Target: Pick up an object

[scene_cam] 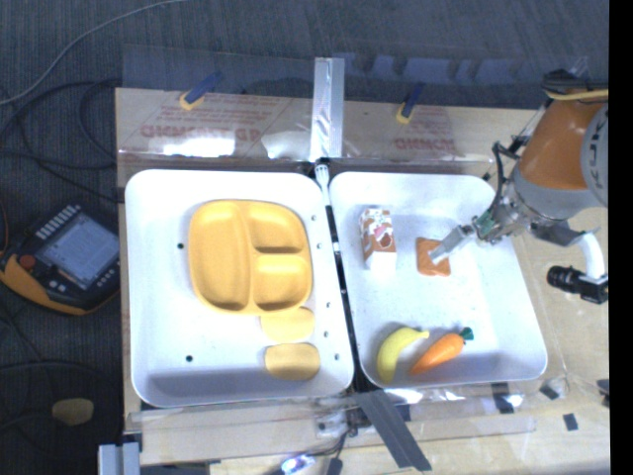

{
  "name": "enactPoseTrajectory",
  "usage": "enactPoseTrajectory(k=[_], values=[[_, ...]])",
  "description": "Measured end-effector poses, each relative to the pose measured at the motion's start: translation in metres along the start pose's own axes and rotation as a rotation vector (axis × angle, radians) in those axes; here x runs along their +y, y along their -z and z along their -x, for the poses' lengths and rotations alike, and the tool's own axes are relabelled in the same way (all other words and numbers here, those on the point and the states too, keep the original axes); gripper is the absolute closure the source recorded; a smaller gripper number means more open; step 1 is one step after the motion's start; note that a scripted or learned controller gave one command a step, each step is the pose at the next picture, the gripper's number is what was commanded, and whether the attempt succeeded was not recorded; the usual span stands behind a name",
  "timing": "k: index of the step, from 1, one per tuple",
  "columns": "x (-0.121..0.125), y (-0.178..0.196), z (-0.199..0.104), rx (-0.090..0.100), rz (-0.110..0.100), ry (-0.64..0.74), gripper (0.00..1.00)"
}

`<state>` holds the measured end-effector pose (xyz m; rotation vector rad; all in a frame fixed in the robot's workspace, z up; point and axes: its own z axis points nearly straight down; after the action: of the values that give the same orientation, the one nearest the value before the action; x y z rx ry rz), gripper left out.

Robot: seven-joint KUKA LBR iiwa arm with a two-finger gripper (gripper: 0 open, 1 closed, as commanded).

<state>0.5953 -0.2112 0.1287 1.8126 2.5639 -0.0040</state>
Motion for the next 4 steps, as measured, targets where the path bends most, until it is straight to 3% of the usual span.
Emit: enactPoseTrajectory(k=[1,2,3,4], values=[[0.009,-0.04,-0.023,-0.006,0.006,0.064,0.0],[0.011,-0.029,-0.024,-0.006,0.013,0.065,1.0],[0.056,0.092,-0.064,0.001,0.0,-0.162,1.0],[0.091,0.15,-0.076,0.0,-0.001,-0.256,1.0]])
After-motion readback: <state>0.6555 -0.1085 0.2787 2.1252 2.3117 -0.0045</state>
